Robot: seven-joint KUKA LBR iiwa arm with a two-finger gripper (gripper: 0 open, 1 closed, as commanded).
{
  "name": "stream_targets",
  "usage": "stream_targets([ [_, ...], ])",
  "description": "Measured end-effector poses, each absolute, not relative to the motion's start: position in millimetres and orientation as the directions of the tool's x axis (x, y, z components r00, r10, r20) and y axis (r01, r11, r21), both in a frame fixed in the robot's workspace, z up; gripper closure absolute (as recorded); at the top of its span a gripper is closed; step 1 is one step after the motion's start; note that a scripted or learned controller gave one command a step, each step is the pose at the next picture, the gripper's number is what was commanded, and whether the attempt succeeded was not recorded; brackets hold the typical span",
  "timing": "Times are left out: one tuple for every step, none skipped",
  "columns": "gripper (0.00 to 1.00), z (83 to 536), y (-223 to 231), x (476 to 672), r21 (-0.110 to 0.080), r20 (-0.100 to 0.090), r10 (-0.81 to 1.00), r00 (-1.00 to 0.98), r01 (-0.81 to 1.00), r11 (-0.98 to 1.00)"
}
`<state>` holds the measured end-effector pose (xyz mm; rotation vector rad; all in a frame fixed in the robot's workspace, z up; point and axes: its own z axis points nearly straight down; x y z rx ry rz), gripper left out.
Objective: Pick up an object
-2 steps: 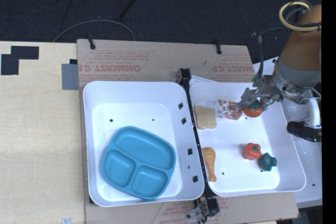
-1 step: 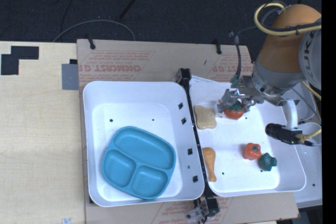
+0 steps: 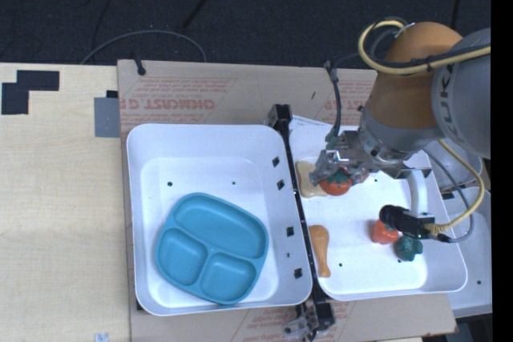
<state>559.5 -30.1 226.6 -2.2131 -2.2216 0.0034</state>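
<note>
My gripper point(image 3: 337, 172) hangs over the upper left part of the right bin point(image 3: 449, 276). A red, tomato-like object point(image 3: 337, 185) with a green top sits right under the gripper's tip, partly covered by it. I cannot see whether it is gripped or only lying below. A pale beige piece point(image 3: 305, 177) lies just left of the red object, against the bin's left wall. Further forward lies a tan, carrot-shaped object point(image 3: 320, 248). An orange object point(image 3: 382, 233) and a teal object point(image 3: 407, 247) rest side by side at the right.
The left bin point(image 3: 152, 148) holds a blue divided plate point(image 3: 212, 247) in its front half. A black divider point(image 3: 290, 196) runs between the two bins. The arm's grey and orange body point(image 3: 417, 92) looms over the right bin's back edge.
</note>
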Motion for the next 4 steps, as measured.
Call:
stream_targets([
  [1.0, 235, 19, 552.5, -0.004, 0.002, 1.0, -0.005, 1.0, 0.005],
  [1.0, 221, 68, 544.0, -0.006, 0.002, 1.0, -0.004, 1.0, 0.004],
  [1.0, 225, 108, 528.9, -0.006, 0.002, 1.0, -0.004, 1.0, 0.004],
  [0.0, 225, 106, 529.2, -0.006, 0.0, 1.0, -0.002, 1.0, 0.002],
])
